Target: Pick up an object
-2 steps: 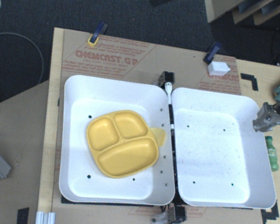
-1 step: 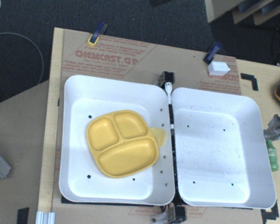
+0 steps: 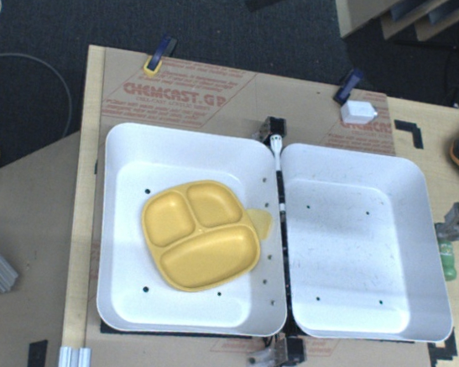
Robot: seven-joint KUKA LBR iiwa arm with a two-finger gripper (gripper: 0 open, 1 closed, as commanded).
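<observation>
Yellow plastic plate (image 3: 200, 234) with three compartments lies flat in the left bin (image 3: 116, 205), a little toward the inner wall. Nothing is picked up yet, so I judge the whole grasp is left to do. The right bin (image 3: 407, 246) sits just beside it. About the gripper I cannot tell.

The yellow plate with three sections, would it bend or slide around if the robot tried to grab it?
The yellow plate looks like moulded plastic, so it would probably stay stiff and feel light. It lies flat and wide in the left bin, so it likely won't tip or roll. On that smooth white floor, a push would probably make it slide.
</observation>
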